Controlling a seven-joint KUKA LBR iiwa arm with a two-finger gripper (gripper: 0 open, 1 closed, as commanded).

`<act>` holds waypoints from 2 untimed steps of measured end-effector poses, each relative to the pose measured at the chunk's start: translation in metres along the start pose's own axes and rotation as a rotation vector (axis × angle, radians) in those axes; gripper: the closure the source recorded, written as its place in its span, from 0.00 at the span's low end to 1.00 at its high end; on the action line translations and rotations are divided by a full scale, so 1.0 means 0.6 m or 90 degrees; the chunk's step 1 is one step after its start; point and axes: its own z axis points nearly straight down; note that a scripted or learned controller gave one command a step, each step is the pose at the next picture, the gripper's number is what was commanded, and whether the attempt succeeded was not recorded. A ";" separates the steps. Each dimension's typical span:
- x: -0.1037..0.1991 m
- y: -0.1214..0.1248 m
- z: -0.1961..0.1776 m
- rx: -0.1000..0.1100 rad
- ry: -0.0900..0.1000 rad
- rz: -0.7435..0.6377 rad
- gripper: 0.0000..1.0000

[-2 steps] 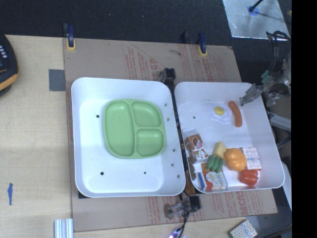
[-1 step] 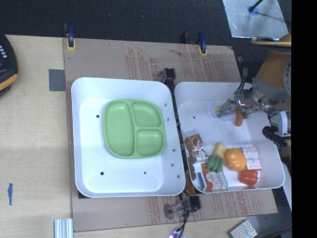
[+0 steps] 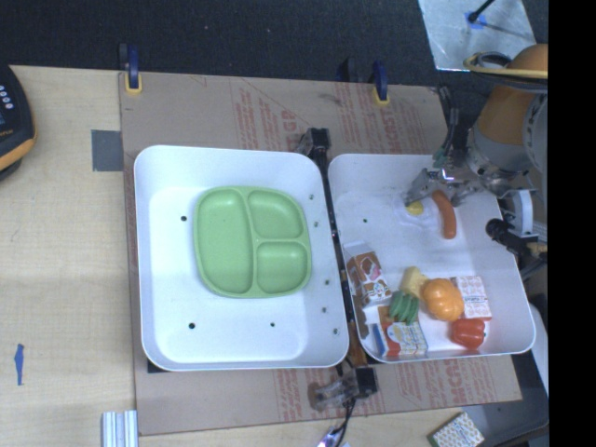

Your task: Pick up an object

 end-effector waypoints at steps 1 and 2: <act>-0.002 -0.001 -0.019 0.001 -0.001 -0.002 1.00; -0.002 -0.001 -0.018 0.002 -0.001 -0.003 0.00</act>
